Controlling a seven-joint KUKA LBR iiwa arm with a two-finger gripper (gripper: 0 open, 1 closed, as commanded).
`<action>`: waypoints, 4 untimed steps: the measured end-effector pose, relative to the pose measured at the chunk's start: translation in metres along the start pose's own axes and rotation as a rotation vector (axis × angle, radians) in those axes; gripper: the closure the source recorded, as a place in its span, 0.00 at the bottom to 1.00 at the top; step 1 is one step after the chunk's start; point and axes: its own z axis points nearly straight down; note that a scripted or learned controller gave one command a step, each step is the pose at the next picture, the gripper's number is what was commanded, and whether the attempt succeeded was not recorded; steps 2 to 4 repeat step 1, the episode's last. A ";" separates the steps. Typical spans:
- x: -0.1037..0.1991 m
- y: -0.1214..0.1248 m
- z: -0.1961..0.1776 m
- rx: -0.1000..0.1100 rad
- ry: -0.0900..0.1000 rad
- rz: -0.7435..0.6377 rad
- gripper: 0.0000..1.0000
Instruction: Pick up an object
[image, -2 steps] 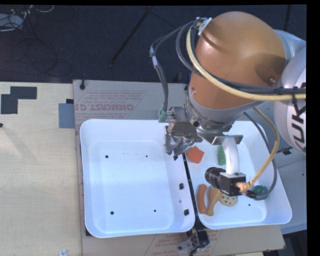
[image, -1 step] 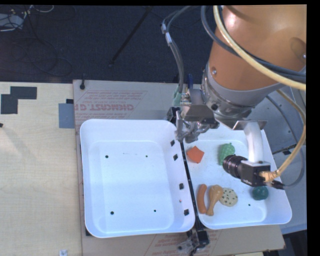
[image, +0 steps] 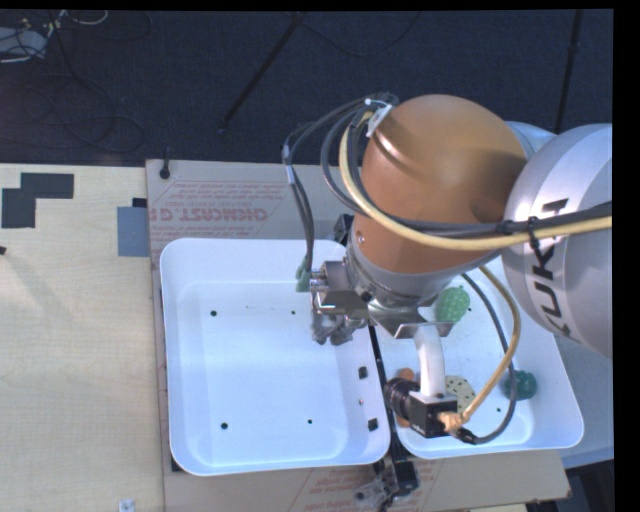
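Note:
My gripper (image: 333, 328) hangs low over the right edge of the left white bin (image: 190, 400), close to the rim it shares with the right bin (image: 560, 420). Nothing can be seen between it and the bin floor. In the right bin lie a light green knobbly object (image: 455, 303), a teal object (image: 521, 382), a small orange object (image: 403, 377) and a pale yellow dotted disc (image: 459, 384). The big orange and grey arm covers most of the right bin, hiding whatever else lies under it.
Brown cardboard (image: 215, 205) lies under both bins. A pale wooden bench top (image: 70, 350) spreads to the left, with dark grey squares (image: 130, 230) on it. The left bin floor bears a few tiny dark specks (image: 214, 314).

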 end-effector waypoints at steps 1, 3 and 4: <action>-0.030 0.001 -0.012 -0.013 0.003 0.003 1.00; -0.030 0.001 -0.012 -0.013 0.003 0.003 1.00; -0.030 0.001 -0.012 -0.013 0.003 0.003 1.00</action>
